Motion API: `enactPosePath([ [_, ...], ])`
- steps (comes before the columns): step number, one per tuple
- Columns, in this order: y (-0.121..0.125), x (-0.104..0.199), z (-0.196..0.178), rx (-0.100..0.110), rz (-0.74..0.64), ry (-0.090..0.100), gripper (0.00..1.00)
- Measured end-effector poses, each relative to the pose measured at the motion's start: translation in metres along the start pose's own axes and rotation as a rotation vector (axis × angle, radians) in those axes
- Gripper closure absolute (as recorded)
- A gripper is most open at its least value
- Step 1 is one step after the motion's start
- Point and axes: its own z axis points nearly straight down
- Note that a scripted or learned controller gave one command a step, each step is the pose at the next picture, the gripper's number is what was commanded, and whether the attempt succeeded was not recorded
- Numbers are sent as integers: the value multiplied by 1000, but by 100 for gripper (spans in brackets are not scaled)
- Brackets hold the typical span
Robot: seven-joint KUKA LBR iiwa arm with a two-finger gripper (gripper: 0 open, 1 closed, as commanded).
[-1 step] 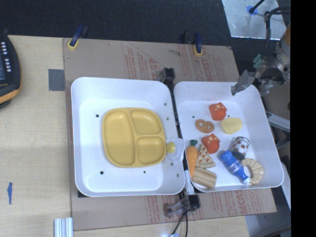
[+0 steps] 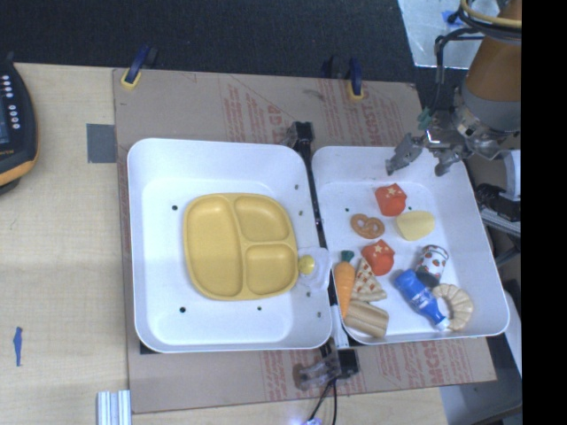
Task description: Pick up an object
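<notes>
Your bench [image 2: 62, 264] carries two white bins: the left bin [image 2: 159, 237] holds one yellow divided plate [image 2: 239, 244], the right bin [image 2: 478, 264] about ten toy foods, among them a carrot [image 2: 344, 283], pretzel [image 2: 366, 227] and blue bottle [image 2: 420, 296]. The gripper [image 2: 423, 159] hangs over the right bin's far edge, fingers spread apart, holding nothing.

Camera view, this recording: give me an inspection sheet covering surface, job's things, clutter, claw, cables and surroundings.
Surface: wooden bench with a cardboard sheet clamped on it; left bin and right bin side by side.
Job's things: in the right bin, red block, pretzel, yellow piece, carrot, blue bottle, croissant. Yellow divided tray in the left bin.
Clutter: small yellow ball at the tray's right edge.
Claw: claw open, above the right bin's far edge, holding nothing.
Cables: cable at the near edge.
Surroundings: handheld controller far left.
</notes>
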Motion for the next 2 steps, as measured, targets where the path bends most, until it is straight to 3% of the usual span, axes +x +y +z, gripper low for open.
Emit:
enactPosePath([
  [1, 15, -8, 123, 1, 1, 0, 0],
  [2, 16, -9, 106, -4, 0, -1, 100],
])
